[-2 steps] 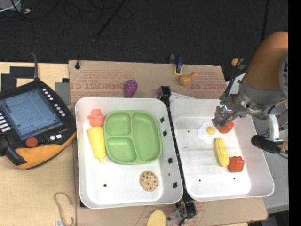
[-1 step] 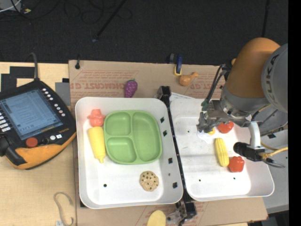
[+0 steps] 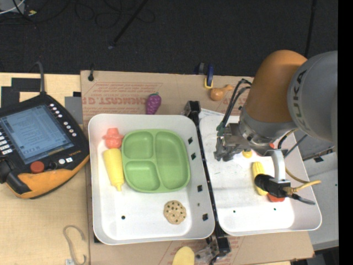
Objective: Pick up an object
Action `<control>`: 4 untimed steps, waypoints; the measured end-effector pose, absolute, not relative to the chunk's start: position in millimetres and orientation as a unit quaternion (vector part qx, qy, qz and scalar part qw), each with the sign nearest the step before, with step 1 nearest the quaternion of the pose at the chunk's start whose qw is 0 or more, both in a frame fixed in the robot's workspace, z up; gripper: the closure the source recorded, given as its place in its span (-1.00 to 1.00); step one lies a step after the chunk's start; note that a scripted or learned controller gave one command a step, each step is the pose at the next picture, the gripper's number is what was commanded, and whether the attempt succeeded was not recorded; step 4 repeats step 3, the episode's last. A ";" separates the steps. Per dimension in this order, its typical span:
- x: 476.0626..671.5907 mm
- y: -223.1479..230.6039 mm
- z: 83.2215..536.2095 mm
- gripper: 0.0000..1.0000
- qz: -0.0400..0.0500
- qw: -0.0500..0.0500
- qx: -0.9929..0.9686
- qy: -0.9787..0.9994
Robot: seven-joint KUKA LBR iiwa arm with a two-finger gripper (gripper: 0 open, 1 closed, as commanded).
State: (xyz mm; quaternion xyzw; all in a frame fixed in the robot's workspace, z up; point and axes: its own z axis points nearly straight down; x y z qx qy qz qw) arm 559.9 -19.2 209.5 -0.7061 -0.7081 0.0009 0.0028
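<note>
Bins sit side by side on the bench, and we see the arm (image 3: 309, 101) reaching in from the right, its orange band above the wrist. The gripper (image 3: 223, 149) hangs over the upper left part of the right bin (image 3: 248, 217), close to the wall that it shares with the left bin (image 3: 138, 225). It is dark against the white floor, and we cannot tell whether it is open or closed. We see nothing held in it.

In the right bin a yellow toy (image 3: 257, 173) lies lengthwise just to the right of the gripper and a little lower, apart from it. At the toy's lower end there is a small red-orange piece (image 3: 275, 198); we cannot make out what it is.

The left bin carries more. A green divided plate (image 3: 156, 162) lies near its middle, with its three compartments bare. A yellow bottle (image 3: 114, 169) lies just beside the plate's left edge, and a pink toy (image 3: 112, 138) sits at the bottle's upper end. A cookie (image 3: 175, 212) lies below the plate, apart from it.

Outside the bins, a purple toy (image 3: 153, 102) and an orange toy (image 3: 218, 93) rest on the cardboard sheet (image 3: 118, 95) behind them. A control pendant (image 3: 36, 142) lies on the bench to the left, and another yellow thing (image 3: 183, 255) sits at the front edge.
</note>
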 end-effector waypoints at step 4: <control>558.4 61.3 232.4 1.00 0.002 0.002 -0.707 -0.708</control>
